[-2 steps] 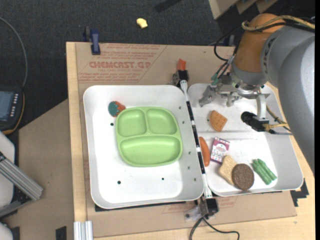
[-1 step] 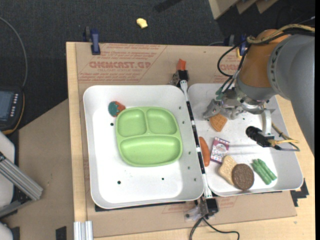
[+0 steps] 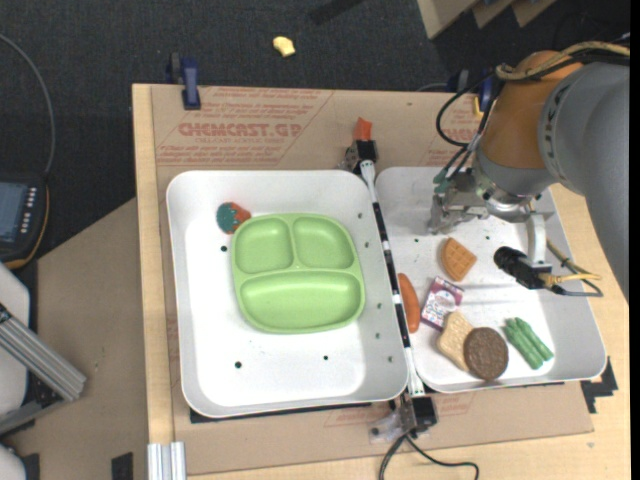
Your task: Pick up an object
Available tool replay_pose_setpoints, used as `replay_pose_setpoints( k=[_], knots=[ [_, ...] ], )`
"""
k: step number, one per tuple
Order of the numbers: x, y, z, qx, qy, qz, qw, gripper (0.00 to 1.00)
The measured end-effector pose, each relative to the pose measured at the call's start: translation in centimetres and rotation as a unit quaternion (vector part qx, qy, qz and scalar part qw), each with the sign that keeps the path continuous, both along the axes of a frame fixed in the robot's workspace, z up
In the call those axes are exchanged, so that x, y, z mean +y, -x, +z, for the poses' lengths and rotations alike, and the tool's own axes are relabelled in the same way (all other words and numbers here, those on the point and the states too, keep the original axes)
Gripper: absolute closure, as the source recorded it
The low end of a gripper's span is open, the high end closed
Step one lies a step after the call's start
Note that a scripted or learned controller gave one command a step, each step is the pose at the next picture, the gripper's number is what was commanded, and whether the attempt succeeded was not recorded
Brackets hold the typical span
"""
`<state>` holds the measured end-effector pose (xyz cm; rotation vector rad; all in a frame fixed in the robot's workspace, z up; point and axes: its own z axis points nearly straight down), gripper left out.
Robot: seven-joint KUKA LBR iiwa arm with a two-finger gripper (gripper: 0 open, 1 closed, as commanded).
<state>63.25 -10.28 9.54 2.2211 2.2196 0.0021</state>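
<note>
Gripper (image 3: 452, 211) lowered into the far part of the right bin (image 3: 400, 190), its fingers apparently apart with nothing between them. Relative to the gripper: a waffle-like orange cracker (image 3: 459, 259) just in front, apart from the fingertips; farther toward the bin's near edge — a small purple packet (image 3: 441, 303), a tan cracker (image 3: 455, 336), a brown cookie (image 3: 486, 353), green beans (image 3: 527, 341). An orange carrot (image 3: 409, 302) lies along the dividing wall. The left bin (image 3: 200, 298) holds a green divided plate (image 3: 297, 272).
</note>
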Motion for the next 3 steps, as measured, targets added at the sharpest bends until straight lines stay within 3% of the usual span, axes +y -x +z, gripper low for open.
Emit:
replay_pose_setpoints(
  k=[1, 2, 3],
  knots=[
    [0.0, 0.0, -0.1, 0.001, 0.0, 0.0, 1.0, 0.0],
    [-0.1, 5.0, -1.2, 0.003, -0.0005, -0.001, 1.0, 0.0],
    [0.0, 4.8, 0.0, 0.0, 0.0004, -0.001, 1.0, 1.0]
  ],
)
